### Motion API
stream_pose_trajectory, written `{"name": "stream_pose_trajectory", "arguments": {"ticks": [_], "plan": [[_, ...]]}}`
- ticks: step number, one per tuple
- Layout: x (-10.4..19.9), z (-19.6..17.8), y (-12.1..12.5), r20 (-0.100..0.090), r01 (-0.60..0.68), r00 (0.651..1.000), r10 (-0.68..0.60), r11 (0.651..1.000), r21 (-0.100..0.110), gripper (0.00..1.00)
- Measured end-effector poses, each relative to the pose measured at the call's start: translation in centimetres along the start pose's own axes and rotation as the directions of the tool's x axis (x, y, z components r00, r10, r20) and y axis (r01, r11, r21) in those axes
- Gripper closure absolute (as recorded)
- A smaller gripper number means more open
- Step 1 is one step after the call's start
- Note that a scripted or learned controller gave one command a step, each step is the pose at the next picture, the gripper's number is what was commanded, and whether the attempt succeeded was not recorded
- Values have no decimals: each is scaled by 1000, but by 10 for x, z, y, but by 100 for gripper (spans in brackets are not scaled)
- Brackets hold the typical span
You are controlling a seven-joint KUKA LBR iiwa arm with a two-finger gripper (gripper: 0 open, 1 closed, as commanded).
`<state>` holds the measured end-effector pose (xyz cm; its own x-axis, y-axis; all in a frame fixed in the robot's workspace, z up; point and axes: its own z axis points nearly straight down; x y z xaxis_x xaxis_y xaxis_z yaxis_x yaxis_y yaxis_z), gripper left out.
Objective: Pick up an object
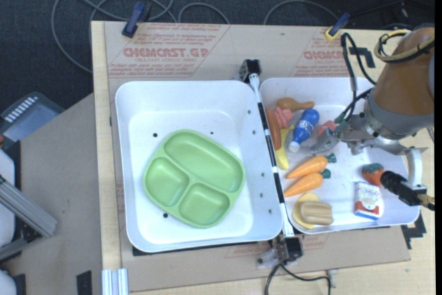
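The right bin holds several toy foods. A blue bottle with a white cap lies tilted near its left side. Below the bottle lie two orange carrots. My gripper hangs low over the bin, just right of the bottle and just above the upper carrot's green top. The arm's orange band and grey wrist reach in from the right. No object is visibly in the gripper's grasp.
A tan bread piece lies at the bin's front. A small carton and a red fruit lie front right. A reddish sausage lies by the divider, an orange piece behind. The left bin holds a green divided plate.
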<state>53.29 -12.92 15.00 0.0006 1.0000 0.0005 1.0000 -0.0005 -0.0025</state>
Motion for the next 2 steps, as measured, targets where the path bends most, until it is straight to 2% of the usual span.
{"name": "stream_pose_trajectory", "arguments": {"ticks": [1, 2], "plan": [[26, 66, -21, 0, 0, 1000, 0, 1000, -1, 0], [26, 56, -20, 1, -1, 1000, 1, 1000, -3, 100]]}}
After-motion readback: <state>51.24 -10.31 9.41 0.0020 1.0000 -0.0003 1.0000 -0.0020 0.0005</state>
